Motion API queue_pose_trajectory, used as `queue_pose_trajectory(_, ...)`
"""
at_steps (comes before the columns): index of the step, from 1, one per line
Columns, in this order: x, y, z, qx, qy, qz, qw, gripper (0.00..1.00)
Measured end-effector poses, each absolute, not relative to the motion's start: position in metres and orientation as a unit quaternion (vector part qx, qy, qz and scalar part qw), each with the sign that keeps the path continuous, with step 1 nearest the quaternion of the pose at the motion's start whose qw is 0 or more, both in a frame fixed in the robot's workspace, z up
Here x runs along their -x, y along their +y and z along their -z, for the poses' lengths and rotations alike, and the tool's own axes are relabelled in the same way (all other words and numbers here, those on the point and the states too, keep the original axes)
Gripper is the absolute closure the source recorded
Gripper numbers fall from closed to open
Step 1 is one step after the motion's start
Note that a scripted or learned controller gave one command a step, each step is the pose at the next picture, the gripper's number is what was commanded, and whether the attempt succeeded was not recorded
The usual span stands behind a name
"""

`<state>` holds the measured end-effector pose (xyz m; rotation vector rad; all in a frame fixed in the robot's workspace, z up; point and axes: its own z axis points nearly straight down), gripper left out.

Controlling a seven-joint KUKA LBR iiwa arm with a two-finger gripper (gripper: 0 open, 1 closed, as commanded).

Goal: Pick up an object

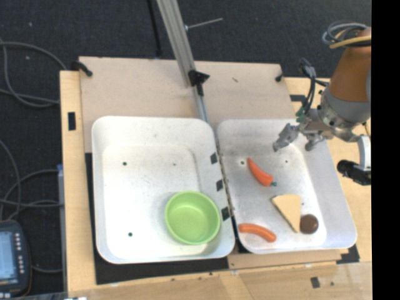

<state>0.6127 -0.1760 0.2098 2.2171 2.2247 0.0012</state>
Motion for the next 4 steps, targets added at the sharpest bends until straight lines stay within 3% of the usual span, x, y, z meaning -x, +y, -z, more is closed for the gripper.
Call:
queue_pose_trajectory(1, -0.613, -0.176, -0.210, -0.706, 0.708, -0.0002, 0.000, 0.00)
queue_pose_trajectory(3, -0.617, -0.179, -0.098, -0.707, 0.707, 0.0023, 0.000, 0.00)
queue_pose_trajectory(4, -0.619, -0.180, -0.113, -0.707, 0.707, -0.0005, 0.003, 1.00)
